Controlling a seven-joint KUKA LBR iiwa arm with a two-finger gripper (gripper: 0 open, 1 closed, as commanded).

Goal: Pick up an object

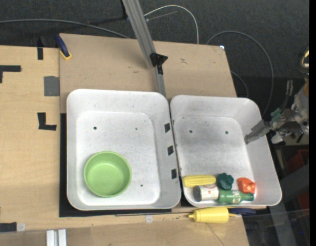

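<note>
Camera view: claw point(255, 132) low over right bin point(260, 111) edge; grip state unclear.

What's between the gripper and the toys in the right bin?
Bare speckled bin floor separates the gripper from the clustered toys, seen from the overhead camera.

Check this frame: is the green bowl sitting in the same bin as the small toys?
No, the green bowl sits in the left bin, while the small toys cluster in the right bin's near corner.

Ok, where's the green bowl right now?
The green bowl sits in the left bin, in its near-left corner, across the divide from the toys clustered in the right bin.
</note>
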